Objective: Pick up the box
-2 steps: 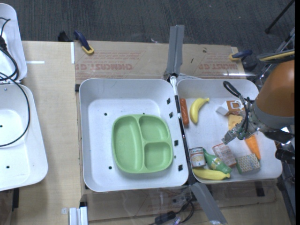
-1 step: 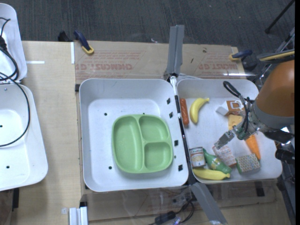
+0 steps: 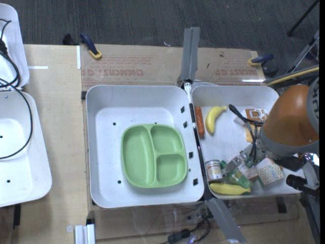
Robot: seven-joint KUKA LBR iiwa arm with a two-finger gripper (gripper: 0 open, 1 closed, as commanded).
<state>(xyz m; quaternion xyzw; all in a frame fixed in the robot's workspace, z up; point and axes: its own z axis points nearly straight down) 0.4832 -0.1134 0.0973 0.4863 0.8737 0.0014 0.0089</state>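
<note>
On the wooden worktop [image 3: 56, 85] two shallow white bins sit side by side, and the arm [image 3: 292, 118], grey with its orange band, reaches in from the right over the right bin [image 3: 231, 93]. Its gripper [image 3: 250, 159] is down low among the clutter near that bin's front right corner, and the view does not let me tell how it is set. The box [image 3: 269, 173], a small pale carton with a patterned face, lies tilted just right of the gripper, close to the bin's front wall; whether the two touch cannot be told. Just left of the gripper lies a green and red packet [image 3: 239, 176], and beside that stands a small can [image 3: 214, 170]. A yellow banana [image 3: 229, 188] lies along the front wall under them. A second banana [image 3: 214, 117] curves near the back of the bin, next to a long orange-red piece like a carrot [image 3: 200, 122] that lies along the left wall. An orange and white packet [image 3: 255, 115] sits at the back, partly under the arm. In the left bin [image 3: 101, 136] a green divided plate [image 3: 155, 155] with three compartments lies flat, right of centre.
</note>
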